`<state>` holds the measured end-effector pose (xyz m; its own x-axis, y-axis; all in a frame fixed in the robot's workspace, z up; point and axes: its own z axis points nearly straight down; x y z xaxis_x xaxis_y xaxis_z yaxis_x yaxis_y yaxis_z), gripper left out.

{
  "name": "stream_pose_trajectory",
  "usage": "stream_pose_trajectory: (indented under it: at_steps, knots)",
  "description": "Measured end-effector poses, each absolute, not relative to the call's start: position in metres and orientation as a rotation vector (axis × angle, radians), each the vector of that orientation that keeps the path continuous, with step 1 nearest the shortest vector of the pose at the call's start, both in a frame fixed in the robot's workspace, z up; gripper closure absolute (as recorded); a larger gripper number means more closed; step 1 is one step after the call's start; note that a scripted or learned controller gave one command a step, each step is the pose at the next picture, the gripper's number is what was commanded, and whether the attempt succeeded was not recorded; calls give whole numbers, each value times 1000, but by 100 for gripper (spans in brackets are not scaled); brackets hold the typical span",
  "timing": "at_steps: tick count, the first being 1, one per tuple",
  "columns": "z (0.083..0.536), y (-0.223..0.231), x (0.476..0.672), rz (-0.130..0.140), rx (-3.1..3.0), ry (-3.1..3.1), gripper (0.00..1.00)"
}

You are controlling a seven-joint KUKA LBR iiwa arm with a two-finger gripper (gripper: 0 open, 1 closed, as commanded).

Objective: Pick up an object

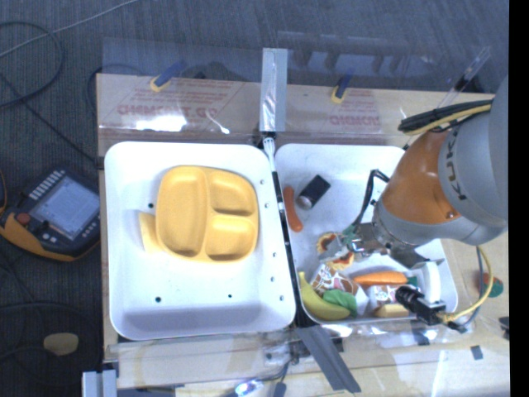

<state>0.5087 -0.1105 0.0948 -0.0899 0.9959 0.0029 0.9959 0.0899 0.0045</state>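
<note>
End effector [351, 242] low in right bin [347, 160], seemingly touching toy clutter [335, 284]

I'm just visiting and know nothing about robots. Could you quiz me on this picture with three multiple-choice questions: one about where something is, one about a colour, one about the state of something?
1. Where does the divided tray lie?
A. In the left bin
B. In the right bin
C. On the floor

2. What colour is the band above the arm's wrist?
A. Blue
B. Orange
C. Green

3. How does the small black block sit?
A. Buried under the pile of items
B. Stacked on the tray
C. Alone on the bin floor, apart from the pile

Answers:
1. A: the tray rests inside the left bin, the one farther from the arm.
2. B: the band is plainly orange against the grey arm.
3. C: the block lies in the right bin with white floor around it, while the banana and other items crowd the near edge.
</note>
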Motion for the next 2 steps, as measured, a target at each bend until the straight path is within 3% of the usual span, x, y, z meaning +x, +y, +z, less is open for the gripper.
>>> stream_pose_trajectory:
  at_steps: [1, 2]
  knots:
    - [121, -141, 491, -7, 2143, 2309, 100]
    - [213, -73, 517, -10, 2124, 2324, 100]
